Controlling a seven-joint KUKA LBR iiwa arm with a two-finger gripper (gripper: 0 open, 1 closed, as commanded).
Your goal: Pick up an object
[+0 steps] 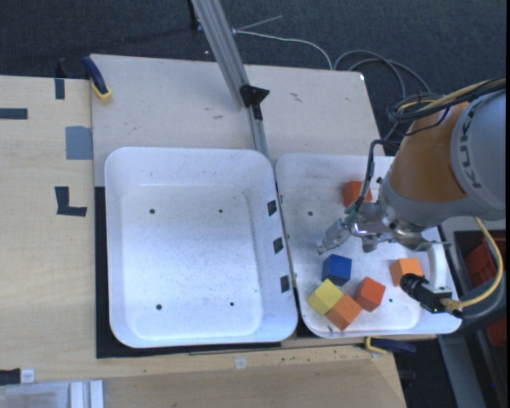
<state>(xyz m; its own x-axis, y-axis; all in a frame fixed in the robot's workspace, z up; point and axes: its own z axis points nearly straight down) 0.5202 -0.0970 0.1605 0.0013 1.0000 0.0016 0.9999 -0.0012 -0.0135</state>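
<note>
bench [195, 109]: pale board surface, carrying two shallow white bins side by side.

left bin [123, 228]: centre-left of the frame, white, speckled.

right bin [306, 194]: centre-right of the frame, holds all the blocks.

arm [442, 160]: grey with orange band, entering from the right edge, reaching over the right bin.

pincer [344, 234]: at the middle of the right bin, pointing toward the lower left; metal fingers [330, 243] slightly apart, nothing seen between them.

blue block [337, 269]: just below the pincer, not touching it as far as can be told.

yellow block [325, 297]: lower part of the right bin, below the blue block.

orange block [345, 311]: touching the yellow block on its right, near the bin's lower rim.

red-orange block [371, 293]: just right of the yellow and orange pair.

second orange block [405, 270]: lower right of the bin, beside the arm's black fitting.

orange-red block [354, 193]: upper part of the right bin, partly hidden by the arm.
</note>
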